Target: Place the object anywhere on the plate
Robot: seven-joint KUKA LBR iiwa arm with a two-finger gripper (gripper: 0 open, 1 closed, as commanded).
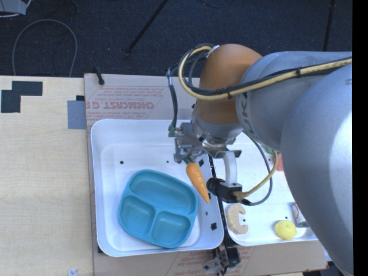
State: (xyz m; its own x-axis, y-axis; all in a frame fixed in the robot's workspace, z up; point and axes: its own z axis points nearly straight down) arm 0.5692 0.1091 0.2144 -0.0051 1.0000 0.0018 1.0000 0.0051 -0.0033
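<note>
Gripper [192, 161] appears clamped on the carrot's [198, 182] top, carrot hanging beside the blue plate [156, 208]. Advice: shift left over a compartment, lower, then release.

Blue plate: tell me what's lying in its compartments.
The blue plate shows three bare compartments, nothing lying in them. The carrot hangs by its right edge below the gripper, its tip at the rim; whether it touches the plate cannot be told.
</note>
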